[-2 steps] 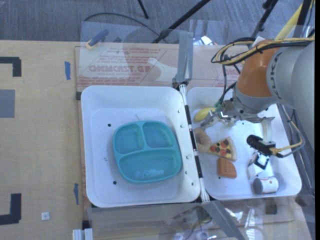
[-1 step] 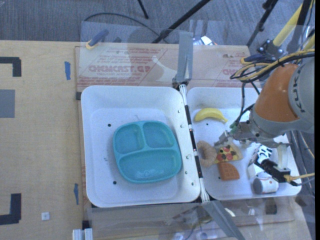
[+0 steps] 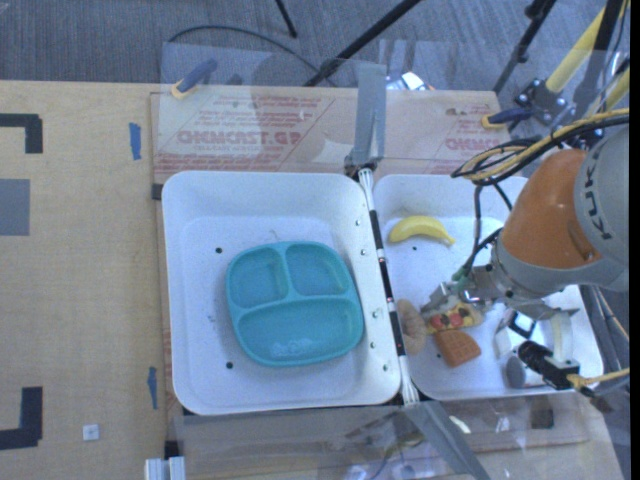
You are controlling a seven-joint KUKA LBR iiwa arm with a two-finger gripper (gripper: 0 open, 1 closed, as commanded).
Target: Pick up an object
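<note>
A brown block (image 3: 458, 348) is seen nearest, below the banana (image 3: 420, 230) in the right bin (image 3: 425, 268), heaped with small toys (image 3: 452, 318), seemingly left loose for picking. The gripper (image 3: 450, 296) is lowered below the banana, over that heap; whether it is open cannot be told.

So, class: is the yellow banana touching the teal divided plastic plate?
Apart. The camera view shows the yellow banana in the right bin and the teal divided plastic plate in the left, bin walls between them.
</note>
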